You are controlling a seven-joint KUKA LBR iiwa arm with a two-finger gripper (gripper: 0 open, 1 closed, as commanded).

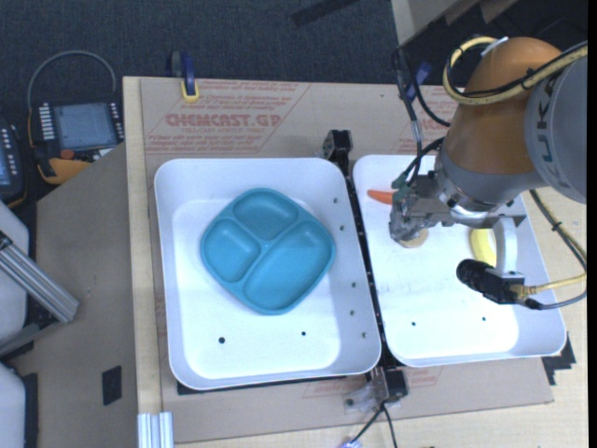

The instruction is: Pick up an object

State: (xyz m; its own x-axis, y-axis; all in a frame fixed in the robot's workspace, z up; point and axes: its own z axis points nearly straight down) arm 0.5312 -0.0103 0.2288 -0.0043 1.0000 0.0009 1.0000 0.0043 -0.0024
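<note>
The gripper (408, 234) hangs low in the right bin (448, 339), over a tan object (413, 241) peeking out beneath it; whether the jaws are apart or clamped cannot be told. An orange piece (378, 195) lies at its 10 o'clock, a yellow one (482, 245) at 3 o'clock. A blue tray (268, 249) sits in the left bin (261, 362). Risk: a lift could come up empty if the grip is off-centre.

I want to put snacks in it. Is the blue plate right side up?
Yes, right side up: the blue divided plate in the left bin shows three hollow compartments facing up.
</note>
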